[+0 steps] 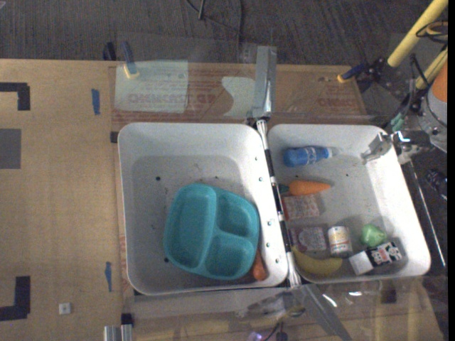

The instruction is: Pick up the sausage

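Probably the sausage [259, 268]: small orange-red piece in the left bin [142, 148], tucked into the near right corner, touching the teal divided plate [212, 231]. End effector [380, 148] at the far right rim of the right bin [402, 212], well apart from the sausage; too blurred to tell whether wide or narrow. Inside the right bin: blue bottle [307, 155], carrot [310, 187], banana [318, 264].

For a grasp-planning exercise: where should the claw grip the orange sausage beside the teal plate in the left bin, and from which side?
Probably grip the sausage across its exposed end, coming straight down from above. It sits squeezed between the teal plate and the left bin wall, so sideways approaches look blocked; part of it may be hidden by the plate.
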